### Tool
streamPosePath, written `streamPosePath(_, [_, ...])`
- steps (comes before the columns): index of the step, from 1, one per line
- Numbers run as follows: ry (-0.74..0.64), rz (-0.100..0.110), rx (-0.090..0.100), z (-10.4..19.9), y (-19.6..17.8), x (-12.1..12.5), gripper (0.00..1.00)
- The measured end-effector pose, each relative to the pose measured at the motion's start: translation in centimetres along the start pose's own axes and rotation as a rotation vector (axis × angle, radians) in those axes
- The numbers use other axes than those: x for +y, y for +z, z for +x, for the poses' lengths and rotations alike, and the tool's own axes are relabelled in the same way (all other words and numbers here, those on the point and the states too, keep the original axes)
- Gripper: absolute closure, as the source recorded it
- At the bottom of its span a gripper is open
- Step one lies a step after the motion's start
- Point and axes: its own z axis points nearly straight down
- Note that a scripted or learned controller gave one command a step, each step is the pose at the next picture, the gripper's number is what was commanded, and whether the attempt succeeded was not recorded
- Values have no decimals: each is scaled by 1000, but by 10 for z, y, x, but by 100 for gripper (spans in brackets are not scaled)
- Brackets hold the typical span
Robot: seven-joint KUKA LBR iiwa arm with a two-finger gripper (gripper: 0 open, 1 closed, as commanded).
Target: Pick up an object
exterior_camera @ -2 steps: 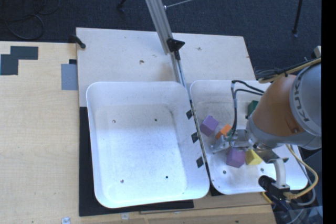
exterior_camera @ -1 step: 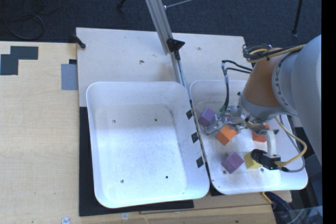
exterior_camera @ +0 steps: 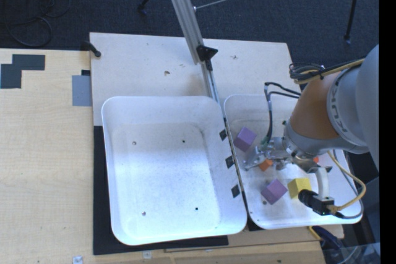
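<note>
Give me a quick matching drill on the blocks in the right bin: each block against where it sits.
Things:
1. upper purple block
2. lower purple block
3. yellow block
4. orange block

Places:
A. right beside the claw
B. just right of the lower purple block
C. nearest the divider between the bins, farthest back
D. nearest the bin's front edge

Pairs: 1-C, 2-D, 3-B, 4-A

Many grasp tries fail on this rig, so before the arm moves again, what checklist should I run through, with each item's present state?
1. Objects within the right bin: ok; two purple blocks, a yellow block, a small orange piece.
2. End effector over the right bin: ok.
3. Object gripped: cannot tell.
4. Orange piece right at the end effector: ok.
5. Cables near the yellow block: not ok, they trail into the bin.
</note>
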Motion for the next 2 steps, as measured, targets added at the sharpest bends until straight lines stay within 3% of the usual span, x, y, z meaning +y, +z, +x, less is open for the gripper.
streamPosePath(1, [-2,-2,1,6,-103,-12,0])
streamPosePath(2, [-1,3,1,0,3,14,0])
